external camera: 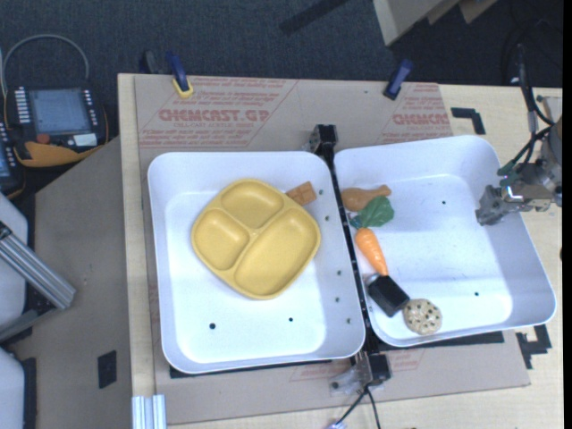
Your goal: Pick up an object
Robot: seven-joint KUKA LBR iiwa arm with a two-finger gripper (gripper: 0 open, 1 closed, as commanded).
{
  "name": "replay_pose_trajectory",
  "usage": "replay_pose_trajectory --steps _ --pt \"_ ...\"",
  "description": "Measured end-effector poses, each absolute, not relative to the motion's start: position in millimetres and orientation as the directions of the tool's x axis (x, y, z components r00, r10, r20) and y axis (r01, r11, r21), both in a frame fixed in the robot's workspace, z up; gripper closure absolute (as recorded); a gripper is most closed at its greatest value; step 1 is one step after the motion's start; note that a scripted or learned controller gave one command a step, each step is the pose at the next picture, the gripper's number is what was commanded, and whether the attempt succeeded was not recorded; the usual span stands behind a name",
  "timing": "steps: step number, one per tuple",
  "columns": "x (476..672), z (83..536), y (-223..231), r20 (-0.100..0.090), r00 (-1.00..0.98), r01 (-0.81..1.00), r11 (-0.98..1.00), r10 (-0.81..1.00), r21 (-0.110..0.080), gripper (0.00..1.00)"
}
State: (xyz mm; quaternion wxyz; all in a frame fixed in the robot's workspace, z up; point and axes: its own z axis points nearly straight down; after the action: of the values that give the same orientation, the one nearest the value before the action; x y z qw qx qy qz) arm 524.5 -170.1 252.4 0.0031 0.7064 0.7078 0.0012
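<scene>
Two white bins sit side by side on the bench, and we take them from left to right. We find the left bin (pixel 179 266) given over almost wholly to a yellow divided plate (pixel 256 237), lying flat and a little toward the bin's far side. A small brown block (pixel 302 192) lies at the plate's far right rim, close enough that we cannot tell whether the two touch.

We find the right bin (pixel 465 266) holding all its small pieces against its left wall, along the divider between the bins. At the far end lies a chicken drumstick (pixel 364 196) with a green leafy piece (pixel 374 213) touching it on the near side. Just below comes a carrot (pixel 372 250), then a black block (pixel 388 295), and a round cookie (pixel 422 315) just beside that block at the near rim. We judge this crowding awkward for a grasp, since each piece has a neighbour or the wall close by.

We note the gripper (pixel 493 206) at the right bin's right rim, well apart from every piece, with bare bin floor between. Nothing lies between its fingers. At this size and angle we cannot tell how far the jaws stand open. We judge the pick not yet begun.
</scene>
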Motion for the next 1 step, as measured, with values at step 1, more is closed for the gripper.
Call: replay_pose_trajectory --steps 1 --pt "519.5 237.7 -113.0 0.003 -0.006 1.000 0.006 1.000 -0.003 1.00"
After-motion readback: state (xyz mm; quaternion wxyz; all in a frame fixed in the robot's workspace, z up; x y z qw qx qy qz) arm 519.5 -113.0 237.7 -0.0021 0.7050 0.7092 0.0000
